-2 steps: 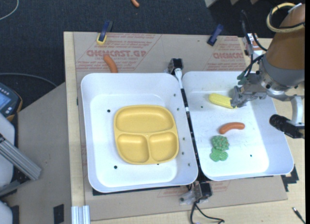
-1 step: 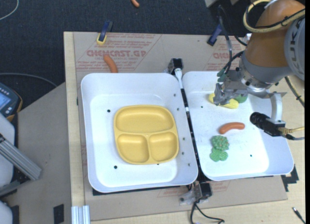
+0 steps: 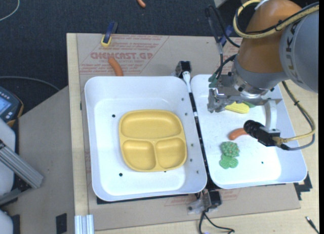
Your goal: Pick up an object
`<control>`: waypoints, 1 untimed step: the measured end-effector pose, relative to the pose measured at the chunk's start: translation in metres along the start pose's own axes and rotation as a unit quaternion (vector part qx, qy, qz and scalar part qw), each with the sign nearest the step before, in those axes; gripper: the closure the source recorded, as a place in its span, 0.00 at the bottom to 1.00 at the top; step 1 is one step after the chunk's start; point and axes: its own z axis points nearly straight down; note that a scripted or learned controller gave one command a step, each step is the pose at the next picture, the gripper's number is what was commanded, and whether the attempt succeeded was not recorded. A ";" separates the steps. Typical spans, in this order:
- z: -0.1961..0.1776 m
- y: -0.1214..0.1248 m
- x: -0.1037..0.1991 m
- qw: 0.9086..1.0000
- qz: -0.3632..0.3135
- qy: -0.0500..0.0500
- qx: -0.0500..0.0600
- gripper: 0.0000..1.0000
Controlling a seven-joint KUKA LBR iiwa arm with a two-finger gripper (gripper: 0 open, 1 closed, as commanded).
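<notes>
In the right bin (image 3: pixel 283 169) lie a yellow banana-shaped piece (image 3: pixel 238 108), an orange sausage (image 3: pixel 236 133) and a green broccoli piece (image 3: pixel 229 154). My gripper (image 3: pixel 218 101) hangs low over the bin's far left part, right beside the yellow piece's left end. The wrist hides the fingers' spacing and part of the yellow piece. I see nothing held between the fingers. The sausage and broccoli lie apart from the gripper, nearer the front.
The left bin (image 3: pixel 101 126) holds a yellow three-compartment tray (image 3: pixel 152 139). On the cardboard behind the bins lie another orange sausage (image 3: pixel 116 66) and a blue-yellow clamp (image 3: pixel 108 34). A black cable fitting (image 3: pixel 260 132) hangs over the right bin beside the sausage.
</notes>
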 end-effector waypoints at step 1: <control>0.008 0.003 0.009 1.000 0.002 -0.001 0.001 1.00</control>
